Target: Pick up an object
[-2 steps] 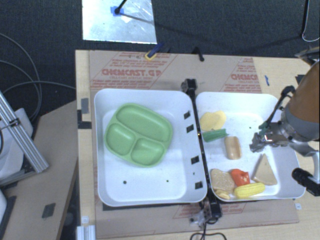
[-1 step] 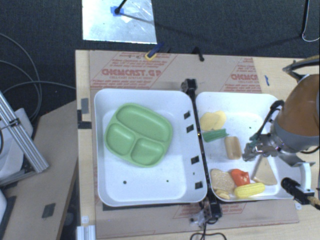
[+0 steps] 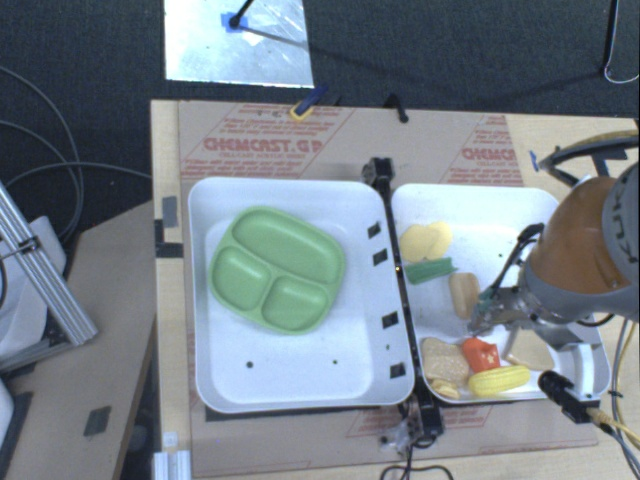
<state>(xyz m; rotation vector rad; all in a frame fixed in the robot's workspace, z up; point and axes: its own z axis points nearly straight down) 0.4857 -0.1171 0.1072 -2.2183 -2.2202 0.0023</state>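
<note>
The right bin point(image 3: 470, 200) holds several toy foods. A pale yellow piece point(image 3: 426, 238) lies at its back left, with a green strip point(image 3: 430, 270) just in front of it. A tan roll point(image 3: 463, 293) sits mid-left. Near the front lie a beige cracker point(image 3: 446, 360), a red piece point(image 3: 481, 353) and a yellow banana-like piece point(image 3: 498, 379). My gripper point(image 3: 487, 318) hangs low in this bin, between the tan roll and the red piece, just above the red piece. The arm's orange band point(image 3: 590, 238) covers the bin's right side.
The left bin point(image 3: 290, 193) carries a green divided plate point(image 3: 277, 268). A black divider bar point(image 3: 395, 268) runs between the two bins. Cardboard point(image 3: 260, 138) lies under both bins. The arm's body hides the right bin's right wall.
</note>
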